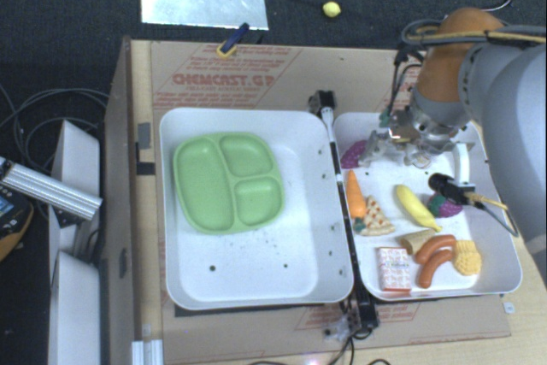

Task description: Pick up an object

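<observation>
While the end effector (408,146) hangs low over the far half of the right bin (504,269), no item can be seen between its fingers, and how far they are spread cannot be told from above. A toy banana (416,206) lies near the bin's middle, its long axis running from 10 o'clock to 4 o'clock, apart from the end effector. At its 9 o'clock a carrot (355,194) lies lengthwise along the bin's left wall, pointing toward 12 o'clock, with a pizza slice (377,220) just beside its lower end. A sausage (434,256) slants from 7 o'clock to 1 o'clock near the front, between a red-and-white packet (394,268) and a yellow corn piece (466,256). A purple item (355,154) sits partly hidden at the end effector's left, and another purple piece (444,204) lies at the banana's 3 o'clock. The left bin (256,269) holds a green divided plate (227,181). Both bins rest on a cardboard sheet (222,77) covering the desk. The grey arm (504,90), with its orange band (444,68), enters from 3 o'clock.
</observation>
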Robot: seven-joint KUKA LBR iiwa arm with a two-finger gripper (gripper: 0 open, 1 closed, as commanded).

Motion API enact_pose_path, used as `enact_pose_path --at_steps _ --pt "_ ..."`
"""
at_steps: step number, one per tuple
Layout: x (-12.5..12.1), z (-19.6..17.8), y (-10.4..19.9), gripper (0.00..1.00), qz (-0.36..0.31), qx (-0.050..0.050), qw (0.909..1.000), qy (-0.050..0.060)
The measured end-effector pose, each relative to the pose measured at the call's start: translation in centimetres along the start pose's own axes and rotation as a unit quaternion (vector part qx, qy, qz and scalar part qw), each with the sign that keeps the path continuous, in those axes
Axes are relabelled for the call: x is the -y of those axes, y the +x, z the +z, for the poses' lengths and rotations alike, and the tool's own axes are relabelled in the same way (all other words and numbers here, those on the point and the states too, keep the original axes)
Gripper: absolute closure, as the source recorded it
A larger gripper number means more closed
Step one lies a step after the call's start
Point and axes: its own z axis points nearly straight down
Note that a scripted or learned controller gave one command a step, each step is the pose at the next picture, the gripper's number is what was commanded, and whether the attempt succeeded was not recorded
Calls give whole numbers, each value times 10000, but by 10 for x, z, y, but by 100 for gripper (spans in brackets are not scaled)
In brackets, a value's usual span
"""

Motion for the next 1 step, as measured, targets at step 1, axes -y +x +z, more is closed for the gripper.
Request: enact_pose_path --at_steps 1 --pt "-10 -69 -42 0 44 37 9996 -293"
